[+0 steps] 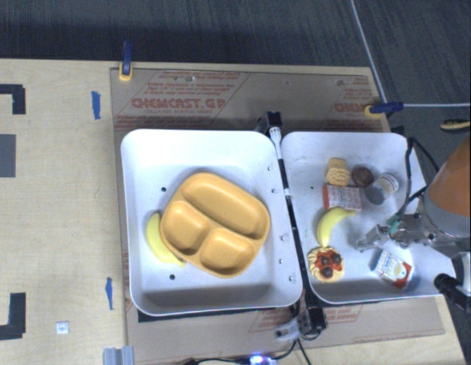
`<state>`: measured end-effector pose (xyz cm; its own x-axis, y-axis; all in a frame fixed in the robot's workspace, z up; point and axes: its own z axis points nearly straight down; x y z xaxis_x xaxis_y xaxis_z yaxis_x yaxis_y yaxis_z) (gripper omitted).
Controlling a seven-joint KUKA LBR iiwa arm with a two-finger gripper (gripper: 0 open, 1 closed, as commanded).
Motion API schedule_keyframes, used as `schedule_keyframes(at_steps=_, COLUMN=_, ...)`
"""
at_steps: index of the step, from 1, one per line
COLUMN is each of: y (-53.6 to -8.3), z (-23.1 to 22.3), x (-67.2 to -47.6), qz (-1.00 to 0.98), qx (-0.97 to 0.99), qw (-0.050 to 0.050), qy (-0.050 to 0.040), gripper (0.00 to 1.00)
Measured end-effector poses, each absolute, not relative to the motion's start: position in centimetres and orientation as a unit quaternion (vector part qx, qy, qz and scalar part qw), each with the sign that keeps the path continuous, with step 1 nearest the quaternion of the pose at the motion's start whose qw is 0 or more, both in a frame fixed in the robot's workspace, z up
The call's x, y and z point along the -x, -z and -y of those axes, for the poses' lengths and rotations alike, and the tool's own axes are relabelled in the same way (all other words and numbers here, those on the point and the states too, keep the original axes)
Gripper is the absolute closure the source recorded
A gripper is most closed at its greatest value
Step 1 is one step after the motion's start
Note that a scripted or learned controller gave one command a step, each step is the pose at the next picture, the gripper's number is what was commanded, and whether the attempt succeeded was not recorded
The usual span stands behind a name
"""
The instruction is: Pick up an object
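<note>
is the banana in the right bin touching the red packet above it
Touching. The camera view shows the banana's upper tip meeting the red packet's lower edge, no gap.

My arm reaches in from three o'clock, its orange band bulging at the frame's edge, grey wrist just below it. My gripper (376,236) points toward nine o'clock, low and nearly level. My fingers (366,241) are thin metal prongs stretching out together from the wrist block; how far apart they stand, I cannot tell.
</note>
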<state>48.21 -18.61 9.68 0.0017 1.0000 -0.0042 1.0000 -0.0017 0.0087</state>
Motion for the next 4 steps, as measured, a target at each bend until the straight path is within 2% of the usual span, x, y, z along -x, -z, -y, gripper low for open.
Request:
schedule_keyframes(at_steps=1, y=-10.7, z=18.6, x=-48.4, qz=-0.706, qx=-0.708, qw=0.007, qy=-0.0024, gripper=1.0)
schedule_keyframes(at_steps=2, y=-10.7, z=18.6, x=-48.3, qz=-0.706, qx=-0.708, qw=0.007, qy=-0.0023, gripper=0.0)
schedule_keyframes(at_steps=3, y=-8.6, z=10.3, x=-48.1, qz=-0.708, qx=-0.706, qw=0.001, qy=-0.0022, gripper=0.0)
schedule_keyframes(at_steps=4, y=-9.7, z=10.4, x=-48.3, qz=-0.707, qx=-0.707, qw=0.005, qy=-0.0032, gripper=1.0)
